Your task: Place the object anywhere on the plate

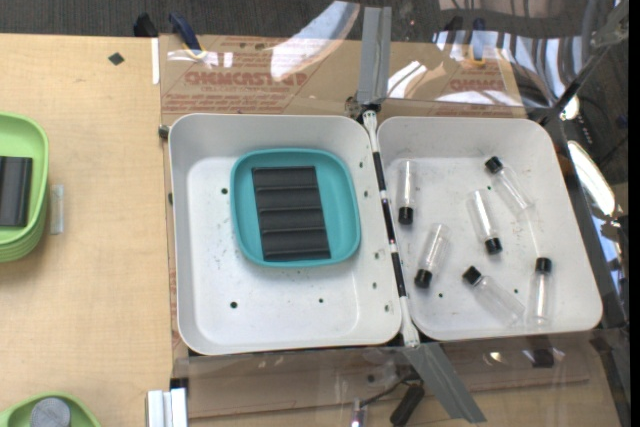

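Left bin [200, 255]: teal plate [243, 215] carrying a black ribbed block [290, 212]. Right bin [450, 155]: six clear vials with black caps lying scattered on their sides, nearest the plate one at [405, 192]. Likely light, rigid, slick and prone to roll, possibly brittle. Best pinched mid-barrel, across the axis. Jaws' state: cannot tell.
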